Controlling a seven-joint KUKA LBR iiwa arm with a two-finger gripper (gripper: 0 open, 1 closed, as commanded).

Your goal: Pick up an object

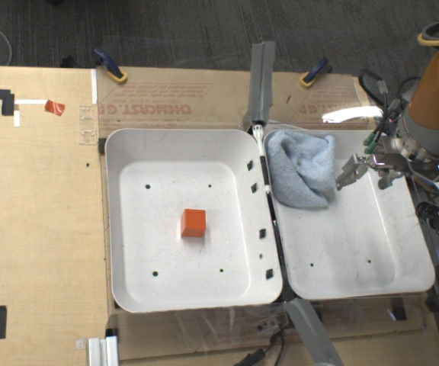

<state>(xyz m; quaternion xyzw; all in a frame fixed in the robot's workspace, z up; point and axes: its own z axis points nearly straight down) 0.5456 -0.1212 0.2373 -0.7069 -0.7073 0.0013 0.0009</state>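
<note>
Nearest the camera, the orange cube sat near the centre of the left bin, clear of every wall. A grey-blue cloth lay bunched in the right bin, against its far-left corner and the divider. The gripper hung over the right bin's far edge, just beside the cloth, with nothing between its fingers; whether they stood apart or together could not be told. For a clean pick, the gripper should probably descend onto the cloth's highest fold, keeping clear of the bin wall.
</note>
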